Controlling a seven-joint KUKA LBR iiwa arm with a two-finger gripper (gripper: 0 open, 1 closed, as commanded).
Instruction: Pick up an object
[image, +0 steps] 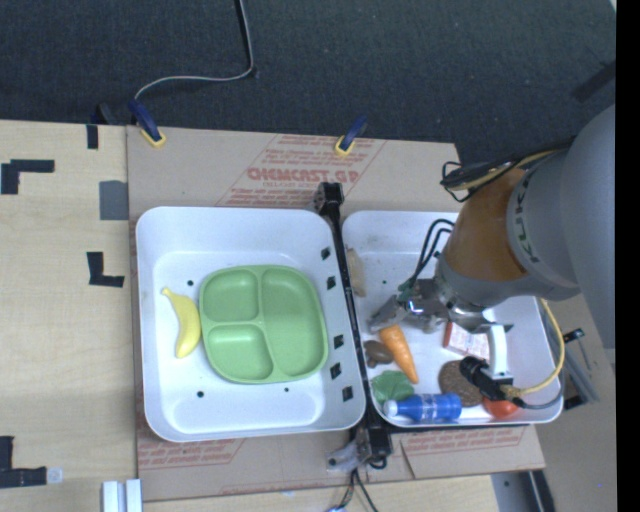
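My gripper (404, 312) hangs low over the middle of the right bin (385, 232), just above the upper end of an orange carrot (399, 350). The carrot lies slanted on the bin floor. To its left is a small brown piece (377, 352), and below it a green toy (393, 385) and a blue bottle (428, 407) along the front wall. A brown round item (458, 378), a red item (501, 407) and a white-and-red packet (467, 342) lie under the wrist on the right. I see nothing lifted off the floor.
The left bin (160, 240) holds a green divided plate (265, 323) with a yellow banana (186, 322) beside it on the left. A black divider (341, 290) separates the bins. The grey arm with its orange band (490, 235) covers the right bin's far right side.
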